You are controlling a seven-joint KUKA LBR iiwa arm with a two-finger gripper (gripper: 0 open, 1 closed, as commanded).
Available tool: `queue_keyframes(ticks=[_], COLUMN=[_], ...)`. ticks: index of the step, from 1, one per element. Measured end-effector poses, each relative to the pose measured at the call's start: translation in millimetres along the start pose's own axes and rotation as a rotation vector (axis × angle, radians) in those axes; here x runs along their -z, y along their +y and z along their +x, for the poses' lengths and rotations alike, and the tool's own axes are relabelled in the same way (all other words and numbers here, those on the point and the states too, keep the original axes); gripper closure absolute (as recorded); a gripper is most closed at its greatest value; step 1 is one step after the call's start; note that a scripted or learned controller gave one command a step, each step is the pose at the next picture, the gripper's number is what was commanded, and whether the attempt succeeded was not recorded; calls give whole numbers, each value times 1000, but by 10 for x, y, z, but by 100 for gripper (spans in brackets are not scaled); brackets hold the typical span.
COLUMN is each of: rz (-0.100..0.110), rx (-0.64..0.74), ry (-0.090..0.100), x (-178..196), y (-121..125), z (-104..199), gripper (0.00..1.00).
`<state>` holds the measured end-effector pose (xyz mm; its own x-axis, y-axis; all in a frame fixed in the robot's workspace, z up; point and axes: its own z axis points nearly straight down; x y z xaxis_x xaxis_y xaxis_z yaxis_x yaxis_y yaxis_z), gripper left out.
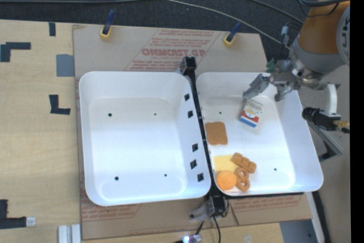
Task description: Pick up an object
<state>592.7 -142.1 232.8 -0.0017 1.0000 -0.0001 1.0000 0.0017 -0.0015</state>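
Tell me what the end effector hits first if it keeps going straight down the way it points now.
Most likely the small white carton with the red and blue label, lying just below the end effector in the right bin. Height is hard to judge from this slanted view, so it may land on the bin floor beside it.

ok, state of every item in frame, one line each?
pincer: fingers spread, nothing between them, above the right bin
small carton: lying in right bin, ungrasped
toast slice: flat
orange ball: resting by pretzel pieces
left bin: sits beside the right bin
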Motion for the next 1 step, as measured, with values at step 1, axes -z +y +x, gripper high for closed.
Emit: queue_keyframes(ticks=[1], rz=[7], rx=[-3], ry=[-1], x=[-1085], y=[226], z=[-417], gripper=[0])
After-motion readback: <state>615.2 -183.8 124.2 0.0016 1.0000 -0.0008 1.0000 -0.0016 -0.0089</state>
